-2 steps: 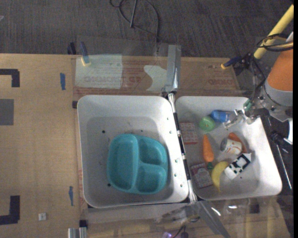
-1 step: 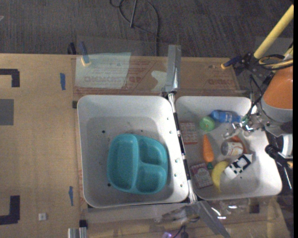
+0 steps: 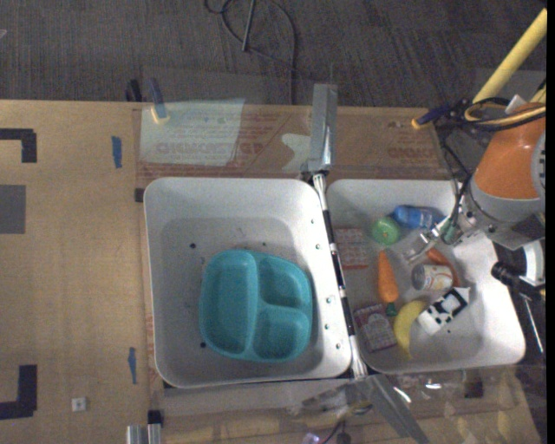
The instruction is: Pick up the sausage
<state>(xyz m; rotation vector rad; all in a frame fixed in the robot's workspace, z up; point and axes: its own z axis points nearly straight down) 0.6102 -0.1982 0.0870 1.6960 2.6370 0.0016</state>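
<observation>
Right bin (image 3: 507,342) crowded, banana (image 3: 406,323) beside carrot (image 3: 387,277); left bin's (image 3: 173,217) margins open around tray (image 3: 256,305).

Beyond my bench (image 3: 69,286), at the far side, I see dark grey carpet (image 3: 113,43) with black cables (image 3: 260,26) trailing across it. The benchtop is pale brown board, marked with blue tape (image 3: 116,152) and black squares (image 3: 19,146) at the left.

Hand (image 3: 427,245) low in right bin (image 3: 503,347), beside sausage (image 3: 387,277); teal tray (image 3: 256,305) in left bin (image 3: 173,260).
</observation>
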